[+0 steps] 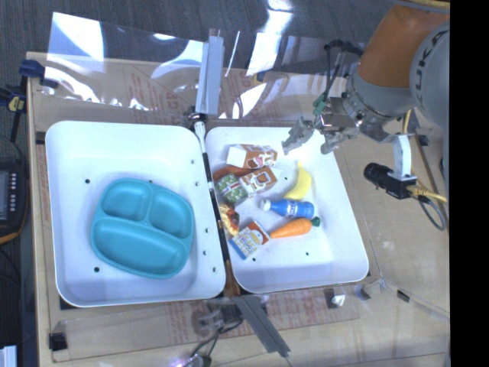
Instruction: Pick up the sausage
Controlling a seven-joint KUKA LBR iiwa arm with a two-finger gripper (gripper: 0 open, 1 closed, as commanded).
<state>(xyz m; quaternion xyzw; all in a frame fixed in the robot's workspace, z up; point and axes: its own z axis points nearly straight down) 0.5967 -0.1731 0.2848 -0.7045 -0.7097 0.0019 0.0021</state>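
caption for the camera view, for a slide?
End effector open above right bin of toy food; sausage untouched; blue tray in left bin.

A grey robot arm (397, 60) with an orange band hangs its open gripper (313, 140) over the right bin (348, 258), above a carrot (290, 228), banana (302, 182), bottle (289, 207) and cartons (252, 157). A blue divided tray (143, 226) lies in the left bin (65, 140).
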